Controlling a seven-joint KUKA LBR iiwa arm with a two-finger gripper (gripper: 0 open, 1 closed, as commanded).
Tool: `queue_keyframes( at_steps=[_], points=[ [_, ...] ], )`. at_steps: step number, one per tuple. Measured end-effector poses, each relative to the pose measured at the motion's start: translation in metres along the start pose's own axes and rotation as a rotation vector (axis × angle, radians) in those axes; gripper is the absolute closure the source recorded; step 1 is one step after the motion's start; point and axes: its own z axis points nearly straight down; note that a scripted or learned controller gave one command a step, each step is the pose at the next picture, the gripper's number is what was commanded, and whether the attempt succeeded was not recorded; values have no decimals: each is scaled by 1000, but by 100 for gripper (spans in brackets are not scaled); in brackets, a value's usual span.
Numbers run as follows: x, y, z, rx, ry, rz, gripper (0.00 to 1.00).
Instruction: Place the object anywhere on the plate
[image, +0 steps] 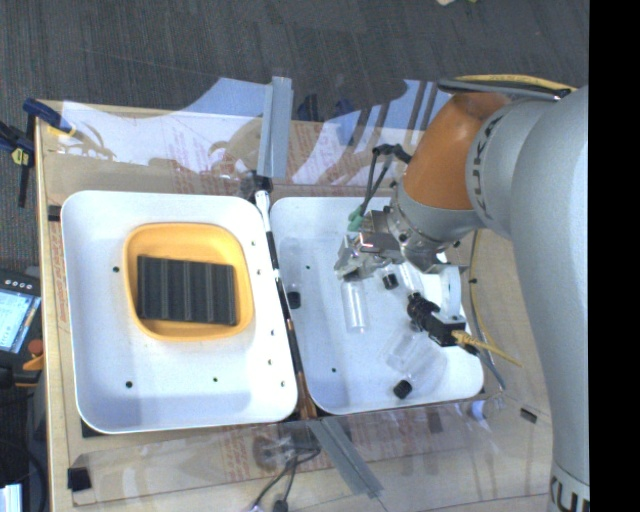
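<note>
Gripper hovered low in the right bin; you could not tell its state. At nine o'clock lay the yellow plate in the left bin. A clear tube-like object lay at six o'clock of the gripper: probably light, slippery; grip it mid-body.

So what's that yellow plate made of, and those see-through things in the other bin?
The yellow plate looks like matte plastic: even colour, soft rounded rim, no glare; its dark ribbed centre could be rubber or plastic. The see-through items in the right bin seem clear plastic or glass, since the white floor shows through them. I can't tell which.
</note>
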Motion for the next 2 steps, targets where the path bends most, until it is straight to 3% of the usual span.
queue_keyframes(
  at_steps=[1, 2],
  points=[
    [53, 42, -38, -1, -2, -151, 100],
    [73, 66, -74, -3, -3, -411, 100]
  ],
)
